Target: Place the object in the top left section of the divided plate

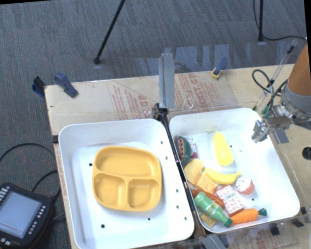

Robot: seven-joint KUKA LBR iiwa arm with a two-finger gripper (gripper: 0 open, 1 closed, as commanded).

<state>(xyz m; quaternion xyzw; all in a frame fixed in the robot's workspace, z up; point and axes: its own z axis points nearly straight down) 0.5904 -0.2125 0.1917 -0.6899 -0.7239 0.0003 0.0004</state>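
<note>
Divided plate (yellow) in left bin; tool over right bin's edge, state unclear.

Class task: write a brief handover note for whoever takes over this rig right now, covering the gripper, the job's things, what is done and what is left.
Gripper: above the right bin's right rim, nothing seen in it; whether it is open or shut can't be told.
Divided plate: yellow, in the left bin, nothing in any section.
Toy food, including a banana, green bottle and carrot, lies piled in the right bin.
Done: nothing placed.
Left: pick an object and set it in the plate's top left section.
</note>
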